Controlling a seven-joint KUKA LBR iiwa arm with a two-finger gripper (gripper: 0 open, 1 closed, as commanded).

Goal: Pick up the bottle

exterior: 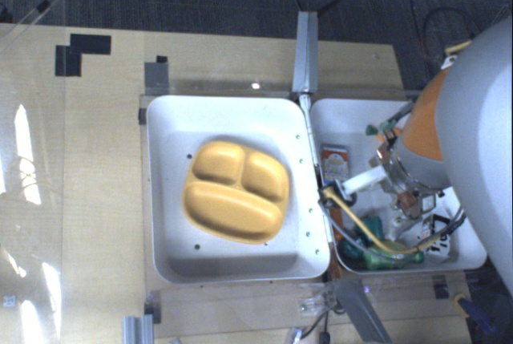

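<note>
Green and low, the bottle (375, 256) lies near the front wall of the right bin (353, 114) (a yellow hose (361, 226) crosses beside it). The gripper (405, 202) hangs just above it among cables; whether its jaws are open I cannot tell. Nothing looks lifted yet, so grasp and lift remain.

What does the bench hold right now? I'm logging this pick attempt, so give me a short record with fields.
left bin: holds a yellow three-part tray, lying flat near the middle
right bin: cluttered; a small red and white packet by its left wall, green things at the near edge
arm: reaches over the right bin
bottle: cannot pick it out in the clutter
</note>
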